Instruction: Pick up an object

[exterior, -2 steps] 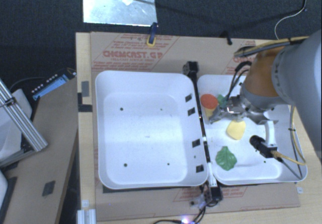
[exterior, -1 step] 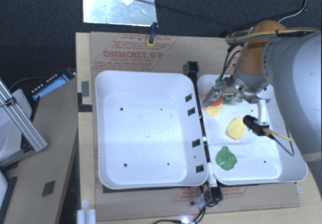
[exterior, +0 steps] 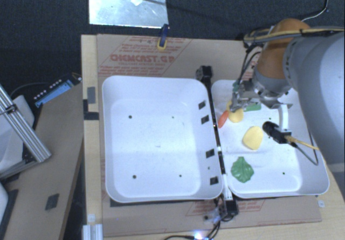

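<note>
The loose objects are kept inside the right bin (exterior: 312, 179), within the arm's reach. The gripper (exterior: 241, 102) is lowered at that bin's ten o'clock corner. Just beside it, at its seven o'clock, a small yellow piece (exterior: 235, 116) is found, with an orange piece (exterior: 222, 120) touching it. Whether the gripper is released or clenched cannot be told.
</note>
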`<move>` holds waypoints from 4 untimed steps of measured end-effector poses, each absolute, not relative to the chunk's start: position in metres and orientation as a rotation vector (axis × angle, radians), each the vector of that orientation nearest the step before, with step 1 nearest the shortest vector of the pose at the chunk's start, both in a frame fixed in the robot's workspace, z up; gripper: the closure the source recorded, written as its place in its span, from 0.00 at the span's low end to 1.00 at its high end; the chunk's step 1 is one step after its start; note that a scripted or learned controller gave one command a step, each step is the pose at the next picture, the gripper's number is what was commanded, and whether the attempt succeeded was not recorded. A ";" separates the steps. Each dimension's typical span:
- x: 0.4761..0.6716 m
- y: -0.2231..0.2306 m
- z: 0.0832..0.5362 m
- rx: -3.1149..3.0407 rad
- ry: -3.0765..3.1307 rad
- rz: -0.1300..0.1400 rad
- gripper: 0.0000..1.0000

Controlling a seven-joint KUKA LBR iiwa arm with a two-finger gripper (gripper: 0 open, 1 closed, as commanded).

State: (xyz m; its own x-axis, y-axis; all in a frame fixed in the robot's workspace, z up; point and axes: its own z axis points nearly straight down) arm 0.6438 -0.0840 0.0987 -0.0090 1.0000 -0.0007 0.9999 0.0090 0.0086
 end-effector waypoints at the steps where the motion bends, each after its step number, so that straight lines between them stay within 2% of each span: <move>1: 0.654 -0.127 0.320 2.205 2.210 0.017 1.00; 2: 0.670 -0.068 0.325 2.209 2.230 0.006 1.00; 3: 0.665 0.003 0.337 2.209 2.232 0.006 1.00; 4: 0.617 0.086 0.330 2.210 2.237 0.003 1.00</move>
State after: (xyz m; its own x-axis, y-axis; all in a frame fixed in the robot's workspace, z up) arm 0.6174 0.0860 0.3295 -0.0122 0.9999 0.0034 0.9999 0.0122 -0.0008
